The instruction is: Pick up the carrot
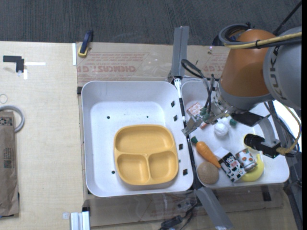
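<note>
Left bin [96, 143] held a yellow three-part plate [145, 153], lying near its middle and toward the near wall. Between the bins ran the divider [184, 128], both rims meeting there. Right bin [278, 174], crowded: the carrot [208, 151] lay just right of the divider, in the near-left part of this bin, long axis running diagonally from its green top at far left to its blunt end at near right. The blunt end touched or nearly touched a checkered box [232, 166]; a tan round object [208, 173] sat just nearer than the carrot, and a yellow item [254, 171] lay beside the box to the right. A white ball [221, 130] rested farther and to the right of the carrot, and a small pink-and-white packet [194, 110] lay farther along the divider. Gripper [207, 116] hung below the orange band [244, 63], above the far-left part of the right bin; whether it was released or clenched could not be told, and nothing was seen in it. The carrot lay nearward of the gripper, close by. Judged: a short nearward and downward move was called for, with closure across the diagonal axis; the box and the tan object crowded the near end, so the green-top half looked the freer place to grasp
</note>
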Controlling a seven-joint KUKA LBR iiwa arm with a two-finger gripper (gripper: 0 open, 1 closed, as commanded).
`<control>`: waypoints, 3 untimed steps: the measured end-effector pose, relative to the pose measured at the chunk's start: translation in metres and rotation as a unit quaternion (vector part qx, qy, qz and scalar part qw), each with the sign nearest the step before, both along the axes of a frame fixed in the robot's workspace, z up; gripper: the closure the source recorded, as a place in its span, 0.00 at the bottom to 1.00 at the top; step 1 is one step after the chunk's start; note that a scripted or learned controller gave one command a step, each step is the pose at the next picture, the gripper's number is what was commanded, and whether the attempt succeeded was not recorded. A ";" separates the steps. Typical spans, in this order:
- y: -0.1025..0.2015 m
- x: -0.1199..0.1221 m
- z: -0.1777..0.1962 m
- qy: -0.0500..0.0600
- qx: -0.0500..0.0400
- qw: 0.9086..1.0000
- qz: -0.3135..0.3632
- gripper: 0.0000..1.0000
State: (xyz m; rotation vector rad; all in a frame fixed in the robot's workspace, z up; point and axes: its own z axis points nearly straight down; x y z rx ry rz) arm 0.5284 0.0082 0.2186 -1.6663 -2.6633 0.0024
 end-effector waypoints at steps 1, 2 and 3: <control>-0.051 -0.048 -0.028 0.000 0.001 0.987 0.163 0.00; -0.037 -0.050 -0.028 0.000 0.001 0.968 0.249 0.00; -0.025 -0.049 0.031 -0.001 0.000 0.969 0.245 0.00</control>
